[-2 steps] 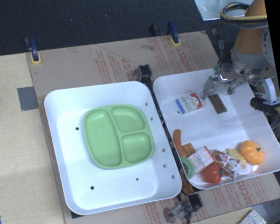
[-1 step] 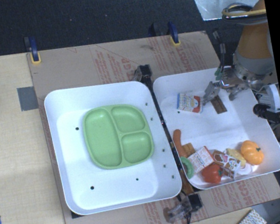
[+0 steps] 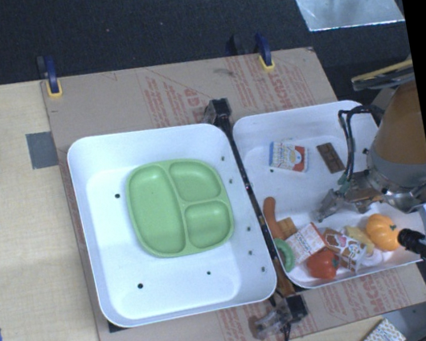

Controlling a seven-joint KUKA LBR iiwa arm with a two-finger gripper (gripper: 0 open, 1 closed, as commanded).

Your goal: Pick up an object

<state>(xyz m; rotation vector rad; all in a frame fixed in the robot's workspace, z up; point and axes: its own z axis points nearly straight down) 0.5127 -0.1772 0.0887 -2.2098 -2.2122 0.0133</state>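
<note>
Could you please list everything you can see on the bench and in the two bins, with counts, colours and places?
left bin: one, white, left half of the cardboard sheet
divided plate: one, light green, middle of the left bin
right bin: one, white, beside the left bin
small packet: one, white with blue and red, upper part of the right bin
brown bar: one, dark brown, right of the packet
pile of toy food and packets: several, red, orange, yellow, green, near edge of the right bin
clamps: two, blue and yellow, far edge of the cardboard
gripper: one, metal grey, low over the right bin
arm: one, grey and orange, right side
</note>
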